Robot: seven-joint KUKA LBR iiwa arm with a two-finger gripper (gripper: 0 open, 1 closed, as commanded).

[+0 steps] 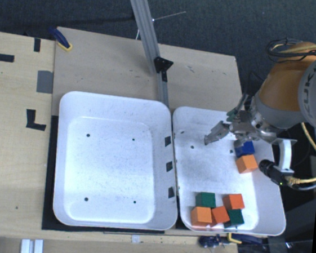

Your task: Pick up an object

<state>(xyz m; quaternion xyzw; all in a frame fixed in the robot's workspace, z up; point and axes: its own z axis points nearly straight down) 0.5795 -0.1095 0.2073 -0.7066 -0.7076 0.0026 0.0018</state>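
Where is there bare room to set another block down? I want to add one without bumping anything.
The left bin has open floor throughout. In the right bin, the middle and left side are free. Crowded: the near corner's orange and green blocks, and the far right by the gripper, blue block and orange block.

left bin (69, 158): white with a few dark dots
right bin (210, 169): white, faintly speckled
cluster at near right: orange block (201, 215), green block (206, 199), orange block (233, 201), orange block (220, 214), dark green block (236, 217)
blocks farther back: blue block (245, 148), orange block (247, 164)
arm (299, 82): grey with an orange band
pincer (216, 134): dark grey
tabletop (8, 151): pale wood with black tape marks
pole (147, 22): silver-grey
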